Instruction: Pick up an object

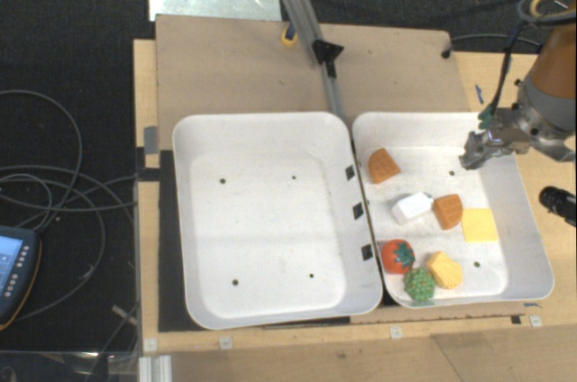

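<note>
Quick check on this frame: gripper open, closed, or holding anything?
Gripper: cannot be told; it sits above the right bin near its far right side, with nothing visibly between it and the bin floor.

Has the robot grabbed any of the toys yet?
Not yet. The gripper is over the right bin, near its far side, with no toy seen between its fingers. All the toys lie in that bin: two orange pieces, the white block, the yellow square, the tomato, broccoli and corn. Reaching down and gripping one is left.
</note>
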### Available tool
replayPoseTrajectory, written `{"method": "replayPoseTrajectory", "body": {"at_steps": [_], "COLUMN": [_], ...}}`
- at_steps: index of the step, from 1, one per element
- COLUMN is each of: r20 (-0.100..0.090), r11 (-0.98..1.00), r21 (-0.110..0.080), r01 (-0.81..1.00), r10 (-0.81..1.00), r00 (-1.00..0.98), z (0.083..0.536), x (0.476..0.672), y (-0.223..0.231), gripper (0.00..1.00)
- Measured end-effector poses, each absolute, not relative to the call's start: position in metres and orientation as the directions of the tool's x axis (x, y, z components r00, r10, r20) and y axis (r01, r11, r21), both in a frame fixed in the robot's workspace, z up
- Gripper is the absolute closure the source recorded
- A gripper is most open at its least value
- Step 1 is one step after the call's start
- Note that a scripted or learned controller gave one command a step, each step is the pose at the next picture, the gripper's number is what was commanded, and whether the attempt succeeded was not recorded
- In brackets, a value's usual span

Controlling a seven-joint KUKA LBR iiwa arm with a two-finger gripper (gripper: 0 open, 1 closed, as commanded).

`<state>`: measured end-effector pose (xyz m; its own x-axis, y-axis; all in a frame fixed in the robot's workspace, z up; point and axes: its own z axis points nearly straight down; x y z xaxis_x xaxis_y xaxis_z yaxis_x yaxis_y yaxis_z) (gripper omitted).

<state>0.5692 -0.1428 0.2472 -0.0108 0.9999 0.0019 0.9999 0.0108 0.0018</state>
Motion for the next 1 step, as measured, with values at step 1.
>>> {"method": "replayPoseTrajectory", "body": {"at_steps": [1], "r20": [0.003], "r11": [0.011], "r21": [0.001], "r01": [1.000], "r10": [1.000], "r00": [-0.011], "z": [0.2374], "x": [0.5773], "y": [-0.0855], "gripper": [1.00]}}
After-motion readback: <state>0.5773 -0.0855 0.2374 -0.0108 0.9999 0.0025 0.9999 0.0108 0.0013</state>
